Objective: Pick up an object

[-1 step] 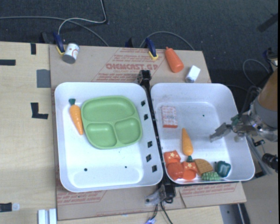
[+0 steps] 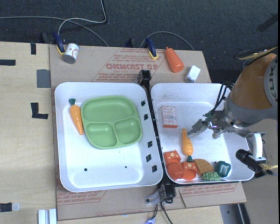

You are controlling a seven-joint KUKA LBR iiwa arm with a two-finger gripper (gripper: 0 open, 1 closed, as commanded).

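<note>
Hand sits over the right bin, just right of the small carrot lying near the bin's middle. Can't tell the state of the hand: it's a small grey shape at a slant, nothing reads clearly. Nothing visible in it.

Likely target, my guess: that small carrot, closest piece to the hand, lying alone with bare bin floor around it. Other candidates: the white card-like packet up-left of it, and the cluster at the bin's near edge — red pieces, a brown piece, a dark green piece.

Left bin holds a green divided plate and a bigger carrot just beside the plate's left rim. Well apart from the hand, not in play for now.

Risks from here:
- Carrot is tapered and smooth-looking. An off-centre close could squirt it sideways or roll it.
- Hand is offset to the carrot's upper right. Descending there likely lands a tip on the bin floor or nudges the carrot toward the red pieces.
- Packet lies flat. Little to get under, pinch likely closes on air.
- Near-edge cluster is packed tight. Going there risks grabbing two or jamming against the bin wall.
- Bin divider sits left of the packet. A wide approach there could clip it.
</note>
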